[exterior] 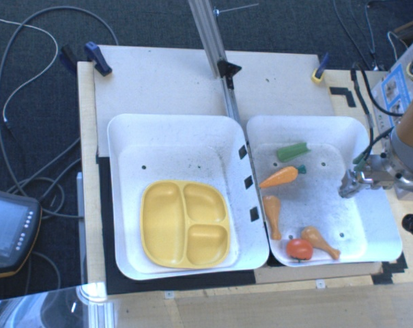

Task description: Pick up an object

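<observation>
You have two shallow white bins side by side on the bench. The left white bin [124,142] holds one yellow plastic plate with three compartments [186,223], lying flat in its lower half.

The right white bin [356,132] holds five toy food pieces. One green, bar-shaped plastic piece [291,150] lies near the top, its long axis close to horizontal, right end tipped slightly up. Just below it, one orange plastic carrot [280,177] lies on a shallow slant, thick end with its dark green stub to the upper right, thin tip pointing lower left toward the bins' shared wall. There are two tan plastic drumsticks: the first tan drumstick [272,216] lies nearly vertical by the left wall, and the second tan drumstick [319,242] lies diagonally at the lower edge, running from upper left to lower right. One red round plastic tomato [300,249] sits touching that second drumstick's left side.

The metal two-finger gripper [347,185] reaches in from the right, over the bin's right part, well apart from every piece. You cannot tell from this view whether its jaws are apart or together.
</observation>
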Available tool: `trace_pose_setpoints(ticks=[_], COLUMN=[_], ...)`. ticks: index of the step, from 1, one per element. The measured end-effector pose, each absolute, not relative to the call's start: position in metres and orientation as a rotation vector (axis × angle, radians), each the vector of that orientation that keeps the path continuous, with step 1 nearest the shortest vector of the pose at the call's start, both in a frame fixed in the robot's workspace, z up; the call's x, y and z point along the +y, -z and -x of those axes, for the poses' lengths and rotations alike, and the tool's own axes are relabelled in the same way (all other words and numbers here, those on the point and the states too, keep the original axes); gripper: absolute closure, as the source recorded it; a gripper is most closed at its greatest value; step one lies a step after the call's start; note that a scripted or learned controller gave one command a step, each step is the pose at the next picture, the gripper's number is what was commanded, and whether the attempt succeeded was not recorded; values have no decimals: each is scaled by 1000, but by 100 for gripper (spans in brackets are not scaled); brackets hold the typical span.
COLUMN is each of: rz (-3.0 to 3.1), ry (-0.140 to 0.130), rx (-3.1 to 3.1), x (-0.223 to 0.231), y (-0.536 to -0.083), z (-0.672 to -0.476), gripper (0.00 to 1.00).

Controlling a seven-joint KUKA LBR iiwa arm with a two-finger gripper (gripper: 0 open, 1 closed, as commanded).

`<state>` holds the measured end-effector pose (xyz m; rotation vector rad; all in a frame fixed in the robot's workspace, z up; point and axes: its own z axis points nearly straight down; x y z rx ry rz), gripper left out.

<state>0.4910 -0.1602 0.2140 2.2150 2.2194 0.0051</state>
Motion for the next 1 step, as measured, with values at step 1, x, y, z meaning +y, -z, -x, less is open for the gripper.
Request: trace_pose_setpoints(ticks=[1], rz=[-2215], ry=[-4], rx=[2221], x=[-160], y=[-245], z=[-492], gripper=[100])
